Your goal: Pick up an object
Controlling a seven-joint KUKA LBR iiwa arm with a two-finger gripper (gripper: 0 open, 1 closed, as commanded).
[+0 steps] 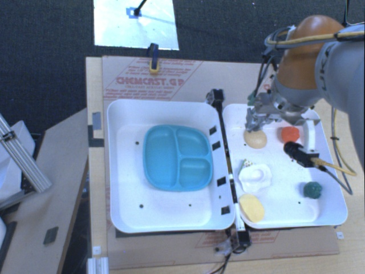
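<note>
Claw [255, 124] — low over tan lump [255, 138] | right bin [331, 210]

One fixed camera looks down slantwise on both bins [171, 110].

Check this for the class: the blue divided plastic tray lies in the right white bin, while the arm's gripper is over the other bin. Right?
Not quite. The camera view shows the blue divided plastic tray in the left white bin; the gripper is over the right white bin, above a tan rounded object.

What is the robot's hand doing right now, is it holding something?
Gripper: right above the tan round object in the right bin; whether it grips anything cannot be told.
</note>
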